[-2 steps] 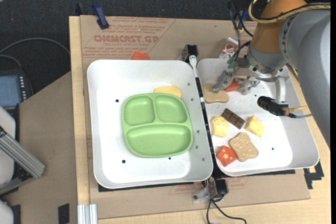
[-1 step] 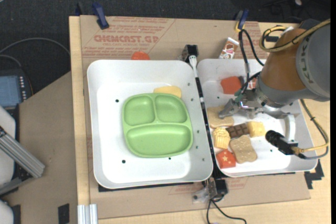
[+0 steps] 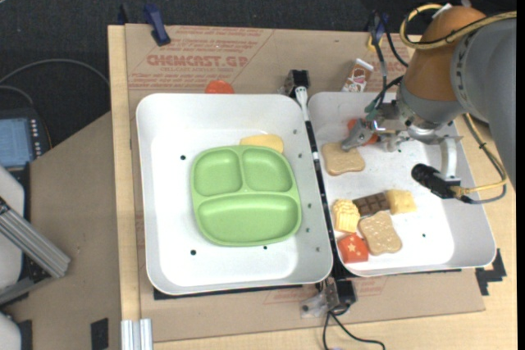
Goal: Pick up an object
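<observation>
My gripper hangs low over the back left part of the right bin, just right of a tan toast-shaped piece. A small red-orange thing peeks out beside the gripper, and I cannot tell whether they touch. Nearer the front of the same bin lie a brown chocolate bar, a yellow waffle piece, a pale yellow block, a tan cracker and a red piece with a star.
The left bin bears a green divided plate with a yellow piece behind it. A small carton stands on the bench behind the right bin. A black plug on a cable hangs below the wrist.
</observation>
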`<state>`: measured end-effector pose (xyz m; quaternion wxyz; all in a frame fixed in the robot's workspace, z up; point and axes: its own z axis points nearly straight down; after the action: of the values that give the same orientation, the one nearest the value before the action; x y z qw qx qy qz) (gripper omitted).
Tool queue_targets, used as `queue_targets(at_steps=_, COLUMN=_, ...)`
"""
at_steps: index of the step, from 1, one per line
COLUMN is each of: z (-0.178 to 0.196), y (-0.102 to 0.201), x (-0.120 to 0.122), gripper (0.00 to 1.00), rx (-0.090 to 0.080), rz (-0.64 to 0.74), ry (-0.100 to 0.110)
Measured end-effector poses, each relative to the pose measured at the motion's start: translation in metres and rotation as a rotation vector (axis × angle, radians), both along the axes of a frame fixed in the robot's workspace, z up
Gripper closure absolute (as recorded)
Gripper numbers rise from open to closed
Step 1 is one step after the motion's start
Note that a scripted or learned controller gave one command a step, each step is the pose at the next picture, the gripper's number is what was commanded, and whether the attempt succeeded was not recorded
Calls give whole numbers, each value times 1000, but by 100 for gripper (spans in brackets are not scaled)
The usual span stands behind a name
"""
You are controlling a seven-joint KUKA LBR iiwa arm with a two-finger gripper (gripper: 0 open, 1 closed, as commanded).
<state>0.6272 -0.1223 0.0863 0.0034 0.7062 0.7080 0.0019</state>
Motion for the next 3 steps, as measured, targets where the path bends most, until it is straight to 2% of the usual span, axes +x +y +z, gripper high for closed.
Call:
queue_targets(at_steps=1, z=-5, y=-4, x=30, gripper=0, rx=12, rz=-13, ry=62)
queue_targets(at_steps=2, z=-5, y=11, x=29, gripper=0, rx=-3, rz=-17, ry=55)
queue_targets(at_steps=3, z=-5, y=20, x=29, gripper=0, rx=-4, rz=-17, ry=55)
